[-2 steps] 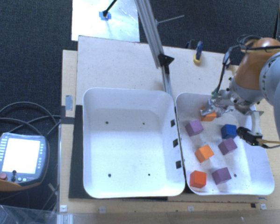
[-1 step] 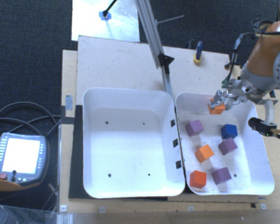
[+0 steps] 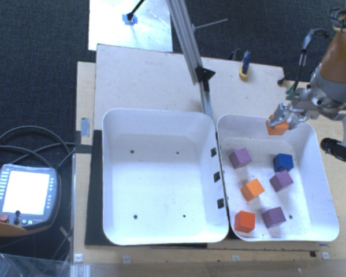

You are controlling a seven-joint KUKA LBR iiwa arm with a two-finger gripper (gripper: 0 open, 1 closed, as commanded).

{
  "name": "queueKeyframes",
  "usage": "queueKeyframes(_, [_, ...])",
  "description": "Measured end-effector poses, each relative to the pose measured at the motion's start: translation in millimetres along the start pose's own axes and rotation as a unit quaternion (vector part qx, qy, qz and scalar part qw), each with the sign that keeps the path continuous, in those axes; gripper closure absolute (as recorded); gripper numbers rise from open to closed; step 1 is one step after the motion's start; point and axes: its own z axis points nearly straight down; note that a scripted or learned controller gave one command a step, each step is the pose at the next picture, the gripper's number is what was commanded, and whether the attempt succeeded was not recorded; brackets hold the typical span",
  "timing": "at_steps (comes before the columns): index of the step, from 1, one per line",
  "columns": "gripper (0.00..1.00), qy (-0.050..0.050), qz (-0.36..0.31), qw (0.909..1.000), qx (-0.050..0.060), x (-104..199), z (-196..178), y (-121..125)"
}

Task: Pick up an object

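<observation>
Above right bin's far rim: gripper (image 3: 280, 121); jaws closed on orange block (image 3: 277, 128), lifted
Right bin (image 3: 326, 195) floor: purple, blue, orange cubes; scattered, apart
Left bin (image 3: 111, 161): beside it on worktop (image 3: 153, 76)

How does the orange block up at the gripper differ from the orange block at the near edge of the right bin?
The orange block at the gripper sits raised over the right bin's far rim, between the jaws of the gripper; the near orange block rests on the bin floor, untouched. The gripped one is partly hidden by the gripper; the near one shows whole. The near one looks redder. Both are small cubes.
</observation>
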Motion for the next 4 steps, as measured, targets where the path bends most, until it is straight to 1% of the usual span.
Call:
queueKeyframes(1, [1.0, 0.001, 0.0, 1.0, 0.002, 0, -18, 1])
queueKeyframes(2, [1.0, 0.002, -0.003, 1.0, 0.005, 56, -7, -15])
queueKeyframes(3, [1.0, 0.002, -0.003, 1.0, 0.004, 109, -1, -14])
queueKeyframes(4, [1.0, 0.002, -0.004, 1.0, 0.004, 163, -10, -26])
